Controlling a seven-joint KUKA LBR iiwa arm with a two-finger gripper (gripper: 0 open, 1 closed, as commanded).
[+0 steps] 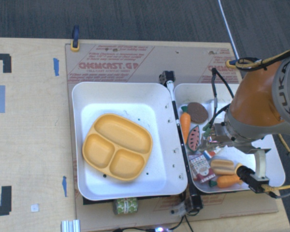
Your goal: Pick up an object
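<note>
Two white bins sat side by side: the left bin [82, 105] had just one thing in it, a yellow three-compartment plate [117, 146], while the right bin [279, 173] was the cluttered one with one carrot [184, 124], one watermelon slice [194, 137], one brown round patty [198, 112], one hot dog bun [223, 166], one orange piece [229, 181] just below the bun and one red-and-white packet [200, 166]. The gripper [213, 140] was down inside that right bin, right beside the watermelon slice and above the packet, but honestly couldn't tell whether it was clenched or released, the arm's wrist blocked it. One small green can [126, 206] also lay outside on the bench below the left bin.
</note>
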